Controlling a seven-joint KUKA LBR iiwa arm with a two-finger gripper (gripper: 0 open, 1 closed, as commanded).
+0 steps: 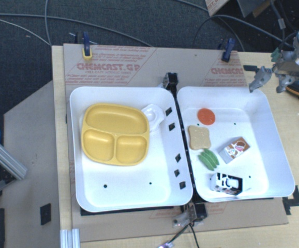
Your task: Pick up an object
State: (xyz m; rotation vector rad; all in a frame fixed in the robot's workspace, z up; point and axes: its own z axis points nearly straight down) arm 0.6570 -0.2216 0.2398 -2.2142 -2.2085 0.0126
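Camera view looks down on your bench (113, 61), a big brown board with red writing and two blue clamps at its far edge. On it you see two white bins side by side. Your left bin (87, 190) holds a yellow tray (116, 134) with three hollows in it. A small clear plastic thing (153, 113) touches the tray's far right corner.

Your right bin (273, 154) holds five small things. Near the far side lies a round red disc (206, 116). Just this side of it lies a tan slice of toy bread (199, 137). A green leafy toy (209, 159) lies just below the bread. To the right of those two is a small packet (234, 149) with red and white on it, tilted. Near the front edge lies a black and white thing (227, 183).

Your gripper (268, 81) hangs up at the right bin's far right corner, well apart from all five things. Its two grey fingers (257, 80) are spread wide and have nothing between them. None of the things is lifted yet; each one lies flat on the bin floor.
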